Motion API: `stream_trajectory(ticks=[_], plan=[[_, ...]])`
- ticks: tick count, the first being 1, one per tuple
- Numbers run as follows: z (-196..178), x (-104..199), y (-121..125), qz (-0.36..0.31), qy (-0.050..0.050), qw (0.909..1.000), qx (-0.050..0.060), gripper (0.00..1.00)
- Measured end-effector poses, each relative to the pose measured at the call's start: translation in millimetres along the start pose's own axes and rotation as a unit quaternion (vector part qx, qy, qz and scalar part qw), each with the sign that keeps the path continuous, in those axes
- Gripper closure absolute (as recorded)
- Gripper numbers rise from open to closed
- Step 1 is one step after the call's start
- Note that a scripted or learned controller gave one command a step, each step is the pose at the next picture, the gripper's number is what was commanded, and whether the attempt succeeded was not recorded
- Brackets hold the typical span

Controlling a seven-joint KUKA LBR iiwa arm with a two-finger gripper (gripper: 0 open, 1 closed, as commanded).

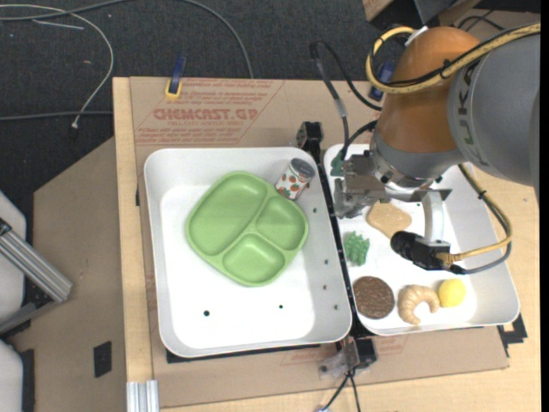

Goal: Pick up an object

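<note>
Fingers point(353, 197) hanging over right bin point(497, 303) near its left wall, can't tell if spread or clenched; tan bread piece point(389, 221) lying just beside; green broccoli point(356, 247) sitting just below; brown cookie point(374, 296), croissant point(418, 302), lemon point(452, 292) resting further toward bin's near edge.

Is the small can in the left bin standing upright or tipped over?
Tipped. The can lies tilted against the rim of the green divided plate, with its printed side facing up.
</note>
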State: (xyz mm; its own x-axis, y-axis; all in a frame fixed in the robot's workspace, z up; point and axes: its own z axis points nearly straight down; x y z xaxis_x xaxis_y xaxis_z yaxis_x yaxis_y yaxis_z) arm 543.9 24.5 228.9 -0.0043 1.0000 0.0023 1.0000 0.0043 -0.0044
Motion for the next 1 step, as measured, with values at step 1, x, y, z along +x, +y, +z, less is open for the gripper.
stream_trajectory(ticks=[1], plan=[[-5.1,48.3,6.0,-0.001,0.0,1.0,-0.003,1.0]])
